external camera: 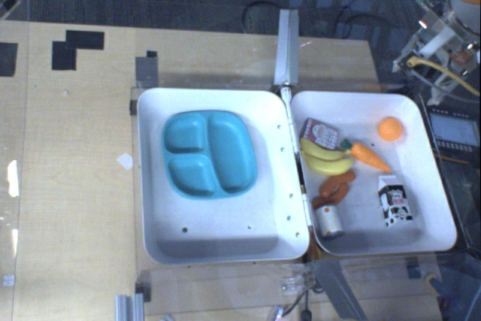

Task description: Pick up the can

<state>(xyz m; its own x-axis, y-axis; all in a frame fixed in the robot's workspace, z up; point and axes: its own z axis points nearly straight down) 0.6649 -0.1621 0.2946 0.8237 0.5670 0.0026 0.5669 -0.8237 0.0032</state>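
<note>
**Can low in the right bin, my wrist far off at the top corner**

The can (pixel 328 221) lies on its side near the front left corner of the right bin (pixel 440 216), its silver end turned toward the camera, close against the bin's left wall. Touching its upper end is a reddish-brown sausage-shaped piece (pixel 335 189), and above that lie a banana (pixel 325 156) and a small dark red packet (pixel 321 134). A carrot (pixel 370 155) points away from the banana to the right, an orange ball (pixel 391 129) sits toward the back of the bin, and a small black-and-white carton (pixel 394 205) rests to the right of the can, apart from it.

My arm (pixel 460 19) shows at the upper right corner of the view, outside the back right corner of that bin, with the orange band at the very edge. My end there is a tangle of metal and cable, and I cannot tell how my jaws stand. The can is well apart from me, diagonally across the whole right bin, down and to the left.

In the left bin (pixel 150 222) a blue divided tray (pixel 210 153) lies flat
</note>
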